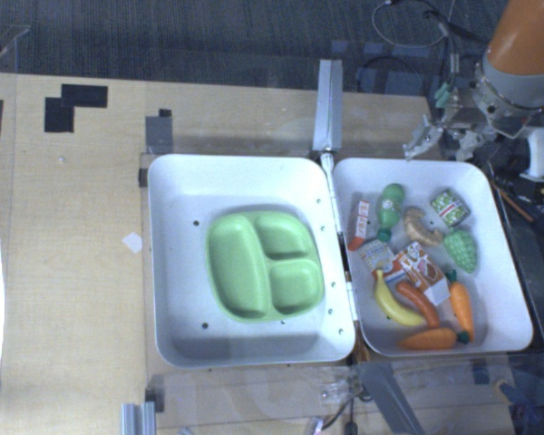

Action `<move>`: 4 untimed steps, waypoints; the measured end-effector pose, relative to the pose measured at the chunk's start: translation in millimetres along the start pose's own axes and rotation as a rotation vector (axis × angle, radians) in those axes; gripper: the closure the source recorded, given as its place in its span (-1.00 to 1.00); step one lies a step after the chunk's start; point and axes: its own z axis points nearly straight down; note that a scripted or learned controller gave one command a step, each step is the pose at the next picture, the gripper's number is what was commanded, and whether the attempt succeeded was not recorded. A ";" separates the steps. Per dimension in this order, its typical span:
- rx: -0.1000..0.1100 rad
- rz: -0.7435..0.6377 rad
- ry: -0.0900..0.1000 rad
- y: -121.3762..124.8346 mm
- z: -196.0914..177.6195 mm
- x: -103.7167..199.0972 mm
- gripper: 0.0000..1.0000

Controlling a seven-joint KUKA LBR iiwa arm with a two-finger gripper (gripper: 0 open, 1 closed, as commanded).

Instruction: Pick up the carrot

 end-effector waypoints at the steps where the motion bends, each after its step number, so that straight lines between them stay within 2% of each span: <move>1: 0.003 0.100 0.000 -46.9 146.4 -8.0 -1.00; 2: 0.000 0.074 -0.001 -114.2 144.9 -38.3 -1.00; 3: -0.023 0.092 -0.003 -155.3 181.5 -85.6 -1.00; 4: -0.001 -0.115 -0.001 -148.9 159.8 -90.1 -1.00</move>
